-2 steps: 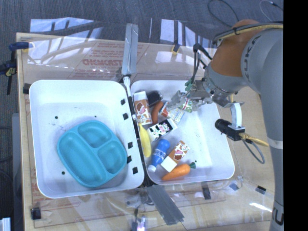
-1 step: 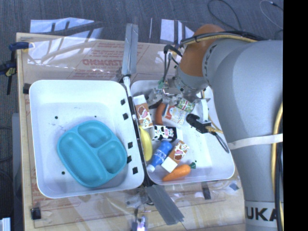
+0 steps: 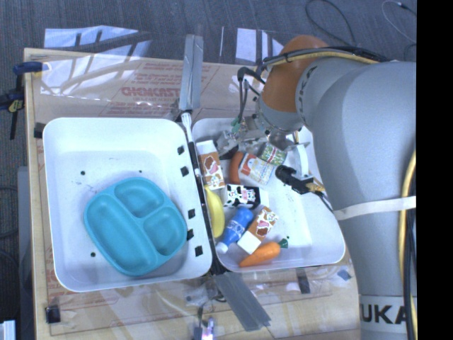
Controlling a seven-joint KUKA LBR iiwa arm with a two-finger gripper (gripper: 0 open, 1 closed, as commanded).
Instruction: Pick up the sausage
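- I am watching the arm [image 3: 340,112] reaching into the right bin [image 3: 322,236]. Its pincer [image 3: 249,144] is sitting low over the clutter at the far end of that bin.
- I am taking the reddish-brown piece just below the pincer to be the sausage [image 3: 236,167]. It is lying near the bin's far end, wedged between a small brown-and-white carton [image 3: 211,170] on one side and a red-and-green carton [image 3: 258,167] on the other.
- I am not able to tell how far the pincer is spread or whether anything is in it, because the wrist and its cables are covering the tips.
- Toward the near end of the right bin from the sausage, I am seeing a cow-print carton [image 3: 242,195], a banana [image 3: 216,214], a blue bottle [image 3: 237,227] and a carrot [image 3: 260,253], all packed close together.
- I am judging the main risk to be a mis-grasp. The sausage is touching its neighbours, so a closing pincer could be catching a carton edge instead, or pushing the sausage deeper under them.
- I am also worrying that a rounded, smooth sausage gripped near one end could be slipping out on the lift.
- The left bin [image 3: 64,190] is holding a teal divided plate [image 3: 136,224], well apart from the work.
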